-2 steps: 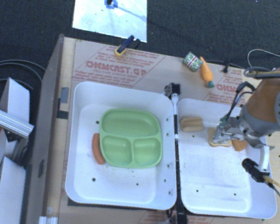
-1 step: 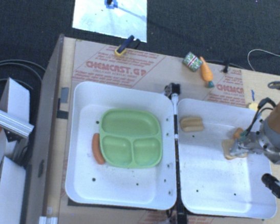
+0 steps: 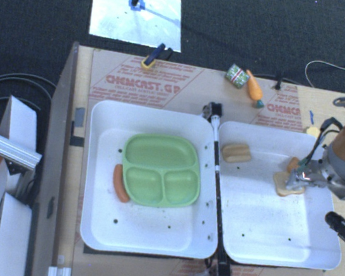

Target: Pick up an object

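Observation:
My gripper (image 3: 295,179) reaches in from the right and is down in the right bin (image 3: 260,236), directly over a tan slice of toast (image 3: 285,186) near that bin's right side. A small orange piece (image 3: 293,164) lies just behind the toast. A tan bread roll (image 3: 237,152) rests in the right bin's far left corner. In the left bin (image 3: 100,175) sits a green divided plate (image 3: 161,170), and an orange-red hot dog (image 3: 120,183) lies against its left edge.
Behind the bins, on the cardboard, lie a green-labelled can (image 3: 237,75), a toy carrot (image 3: 254,88) and a yellow-and-black clip (image 3: 153,56). A black clamp (image 3: 212,111) sits where the bins meet. Cables and boxes lie off the bench's left side.

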Controlling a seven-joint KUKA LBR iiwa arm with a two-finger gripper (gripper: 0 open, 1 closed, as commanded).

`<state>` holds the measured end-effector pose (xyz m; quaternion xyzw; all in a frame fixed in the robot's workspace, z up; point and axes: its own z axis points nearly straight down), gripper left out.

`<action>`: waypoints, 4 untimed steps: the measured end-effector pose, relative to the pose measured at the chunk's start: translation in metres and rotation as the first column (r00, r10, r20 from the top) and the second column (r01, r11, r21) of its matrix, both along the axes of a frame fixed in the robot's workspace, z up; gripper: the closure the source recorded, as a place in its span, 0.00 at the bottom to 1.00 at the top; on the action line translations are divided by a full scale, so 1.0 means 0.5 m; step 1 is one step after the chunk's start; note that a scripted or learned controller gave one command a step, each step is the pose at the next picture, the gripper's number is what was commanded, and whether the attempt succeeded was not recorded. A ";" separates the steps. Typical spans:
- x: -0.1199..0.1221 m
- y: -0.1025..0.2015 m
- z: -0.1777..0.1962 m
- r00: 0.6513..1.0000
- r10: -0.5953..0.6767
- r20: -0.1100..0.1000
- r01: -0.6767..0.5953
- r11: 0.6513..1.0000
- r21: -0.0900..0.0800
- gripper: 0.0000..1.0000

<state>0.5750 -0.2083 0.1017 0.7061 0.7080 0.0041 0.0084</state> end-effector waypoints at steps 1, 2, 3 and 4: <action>0.052 0.004 0.056 1.000 0.001 -0.014 -0.001 1.000 0.005 1.00; 0.070 0.003 -0.025 1.000 0.003 -0.010 -0.003 1.000 0.004 1.00; 0.052 0.003 0.050 1.000 -0.001 -0.014 0.001 1.000 0.004 1.00; 0.089 0.002 -0.025 1.000 0.002 -0.012 -0.002 1.000 0.004 1.00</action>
